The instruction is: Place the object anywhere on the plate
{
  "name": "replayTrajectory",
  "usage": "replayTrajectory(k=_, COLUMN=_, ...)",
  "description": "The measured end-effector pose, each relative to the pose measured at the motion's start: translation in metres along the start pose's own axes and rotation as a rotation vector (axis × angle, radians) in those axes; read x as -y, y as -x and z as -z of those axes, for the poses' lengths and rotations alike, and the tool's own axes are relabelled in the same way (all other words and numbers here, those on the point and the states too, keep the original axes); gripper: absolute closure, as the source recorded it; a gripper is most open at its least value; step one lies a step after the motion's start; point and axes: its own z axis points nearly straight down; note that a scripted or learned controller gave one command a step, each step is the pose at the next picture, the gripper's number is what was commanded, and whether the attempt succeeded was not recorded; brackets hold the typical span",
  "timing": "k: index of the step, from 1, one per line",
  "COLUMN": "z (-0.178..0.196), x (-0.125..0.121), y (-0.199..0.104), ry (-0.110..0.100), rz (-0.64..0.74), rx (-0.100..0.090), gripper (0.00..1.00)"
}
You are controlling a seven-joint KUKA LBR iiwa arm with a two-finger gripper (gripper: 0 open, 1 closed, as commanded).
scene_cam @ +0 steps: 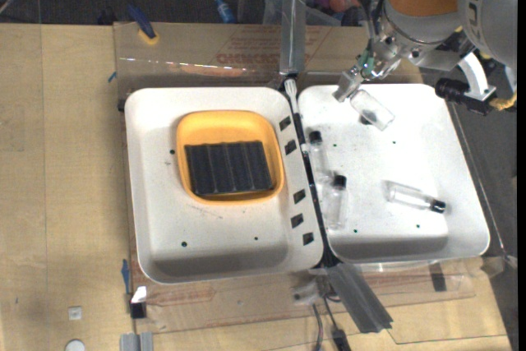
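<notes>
End effector (353,85) sits over the far edge of the right bin (468,177), fingers closed on the top of a clear vial (371,109) that hangs tilted just above the bin floor. The yellow plate (187,127) lies in the left bin (148,177) with a black ribbed block (228,168) on it. Two more clear vials lie in the right bin: one (415,198) near the front right, one (334,191) beside the divider.

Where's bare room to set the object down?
The yellow plate in the left bin is mostly covered by a black ribbed block; only its rim strip is bare. White floor around the plate is free. Clear vials crowd the right bin.
</notes>
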Motion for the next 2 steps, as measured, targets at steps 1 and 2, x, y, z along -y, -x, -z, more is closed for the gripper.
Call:
replayTrajectory(k=1, z=0.0, x=0.0, y=0.0, ry=0.0, rz=0.0, rx=0.0, gripper=0.0)
replayTrajectory(k=2, z=-0.003, x=0.029, y=0.04, ry=0.0, rz=0.059, rx=0.0, gripper=0.0)
